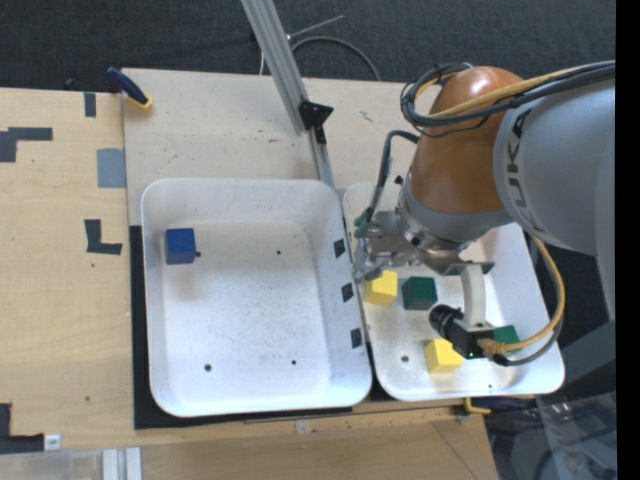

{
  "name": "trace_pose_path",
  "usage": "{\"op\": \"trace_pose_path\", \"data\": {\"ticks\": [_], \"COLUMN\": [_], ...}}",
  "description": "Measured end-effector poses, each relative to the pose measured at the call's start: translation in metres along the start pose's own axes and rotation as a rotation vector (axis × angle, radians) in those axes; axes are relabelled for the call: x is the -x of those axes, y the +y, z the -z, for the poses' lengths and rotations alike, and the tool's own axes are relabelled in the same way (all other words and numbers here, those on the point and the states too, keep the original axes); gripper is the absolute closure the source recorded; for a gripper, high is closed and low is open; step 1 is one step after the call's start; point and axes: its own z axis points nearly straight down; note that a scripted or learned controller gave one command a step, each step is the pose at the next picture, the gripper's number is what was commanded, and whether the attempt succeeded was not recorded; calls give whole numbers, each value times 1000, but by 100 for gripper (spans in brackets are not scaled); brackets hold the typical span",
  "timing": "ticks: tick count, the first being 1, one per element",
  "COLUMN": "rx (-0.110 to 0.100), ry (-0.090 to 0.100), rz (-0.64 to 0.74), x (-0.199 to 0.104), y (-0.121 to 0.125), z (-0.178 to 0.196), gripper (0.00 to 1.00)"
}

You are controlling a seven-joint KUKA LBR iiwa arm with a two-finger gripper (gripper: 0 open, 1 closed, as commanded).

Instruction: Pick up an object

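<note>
Yellow block [443,354], green block [419,292] lie below hand [375,258].

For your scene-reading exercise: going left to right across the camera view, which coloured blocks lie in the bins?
blue block → upper yellow block → dark green block → lower yellow block → green block at the cable

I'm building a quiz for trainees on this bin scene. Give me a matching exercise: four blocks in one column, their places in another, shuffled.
Things:
1. blue block
2. dark green block
3. yellow block beside it
4. other yellow block

Places:
A. right bin, near its front edge
B. left bin, far left corner
C. right bin, by the wall shared with the left bin
D. right bin, middle, under the wrist

Pairs: 1-B, 2-D, 3-C, 4-A
</note>
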Motion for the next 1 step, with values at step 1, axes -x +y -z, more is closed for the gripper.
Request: {"op": "trace_pose_path", "data": {"ticks": [1], "rx": [-1], "ry": [-1], "rz": [0], "x": [-63], "y": [0], "z": [-12], "gripper": [100]}}
